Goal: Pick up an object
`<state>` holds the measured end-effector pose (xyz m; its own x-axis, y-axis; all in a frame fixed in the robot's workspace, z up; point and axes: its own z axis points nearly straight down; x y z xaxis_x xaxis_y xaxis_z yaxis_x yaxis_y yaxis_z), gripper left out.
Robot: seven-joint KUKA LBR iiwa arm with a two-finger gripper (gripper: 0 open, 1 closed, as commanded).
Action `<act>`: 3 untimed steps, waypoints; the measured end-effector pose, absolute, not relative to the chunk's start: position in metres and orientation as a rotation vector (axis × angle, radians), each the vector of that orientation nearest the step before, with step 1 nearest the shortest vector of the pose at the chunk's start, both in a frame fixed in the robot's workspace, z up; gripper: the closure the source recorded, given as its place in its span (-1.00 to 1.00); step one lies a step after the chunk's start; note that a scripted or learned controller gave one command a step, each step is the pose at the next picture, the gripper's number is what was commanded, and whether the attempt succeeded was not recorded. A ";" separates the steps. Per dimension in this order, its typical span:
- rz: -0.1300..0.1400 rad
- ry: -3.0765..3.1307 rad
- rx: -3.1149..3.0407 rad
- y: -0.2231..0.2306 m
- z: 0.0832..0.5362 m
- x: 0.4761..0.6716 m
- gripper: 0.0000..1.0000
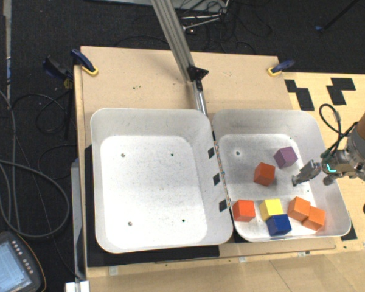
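Observation:
The right bin (304, 126) holds several small blocks. A purple block (285, 157) lies near its back right, and an orange one (264, 174) sits just left of centre. Along the front stand an orange block (244, 210), a yellow block (271, 208) and a blue block (279, 224). Two more orange blocks (300, 208) (315, 218) lie at the front right. My gripper (306, 173) reaches in from the right edge, low over the bin's right side. It sits right of the centre orange block and below the purple one, with no block between its fingers.
The left bin (103, 132) stands beside the right one, sharing a middle wall. A slanted metal pole (176, 35) crosses from the top to the bins' back junction. Clamps mark the bench's back corners. A black-and-white marker pattern (328, 93) lies at the right.

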<state>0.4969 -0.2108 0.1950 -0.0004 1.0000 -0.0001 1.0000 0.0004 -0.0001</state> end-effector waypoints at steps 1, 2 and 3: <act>0.004 -2.217 -2.218 -0.208 0.132 0.501 -1.00; 0.001 -2.221 -2.223 -0.208 0.094 0.501 -1.00; -0.002 -2.223 -2.223 -0.208 0.106 0.502 1.00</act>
<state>0.5016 -0.2082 0.1056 0.0003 1.0000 -0.0006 1.0000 -0.0003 0.0025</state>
